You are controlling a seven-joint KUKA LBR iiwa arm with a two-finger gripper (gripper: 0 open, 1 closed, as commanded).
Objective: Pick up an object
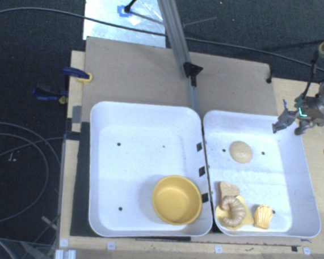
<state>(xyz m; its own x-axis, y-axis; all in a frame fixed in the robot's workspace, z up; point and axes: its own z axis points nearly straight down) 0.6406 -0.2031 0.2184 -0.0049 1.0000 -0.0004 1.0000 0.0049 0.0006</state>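
Fingers (291, 124) spread apart, holding nothing, above right bin's (307, 185) far edge; round bun (241, 152) nearby

Bright, even overhead light, soft shadows, perhaps slightly blurred.

Two bins are sitting side by side on the desk (139, 72). The left bin (122, 128) is holding a bowl (177, 199) in its near right corner. The right bin (293, 184) is holding a round piece (241, 152) near its middle, with a curled piece (231, 210) and a ridged piece (263, 216) lying along its near edge. The claw (290, 123) is hanging over that bin's far right corner.
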